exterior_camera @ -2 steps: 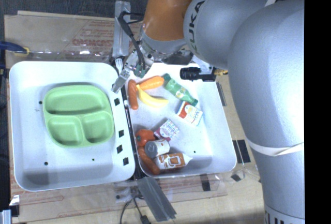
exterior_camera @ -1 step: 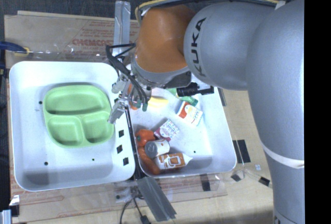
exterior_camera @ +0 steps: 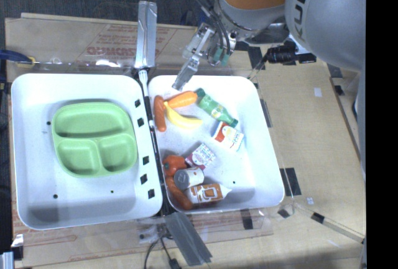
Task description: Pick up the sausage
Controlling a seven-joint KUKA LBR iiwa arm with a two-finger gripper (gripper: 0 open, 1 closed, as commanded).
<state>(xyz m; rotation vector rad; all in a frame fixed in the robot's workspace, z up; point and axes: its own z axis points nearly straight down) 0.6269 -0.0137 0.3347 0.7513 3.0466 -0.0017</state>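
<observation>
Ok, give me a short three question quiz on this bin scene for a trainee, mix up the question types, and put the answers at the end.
1. True or false: the green tray lies in the same bin as the sausage.
2. Multiple choice: what lies right beside the sausage? A) banana B) scissors C) sponge
3. Fill in: the gripper hangs above the ____ edge of the right bin.

Key: 1 false, the tray is in the left bin and the sausage is in the right one. 2 A. 3 far.
</observation>
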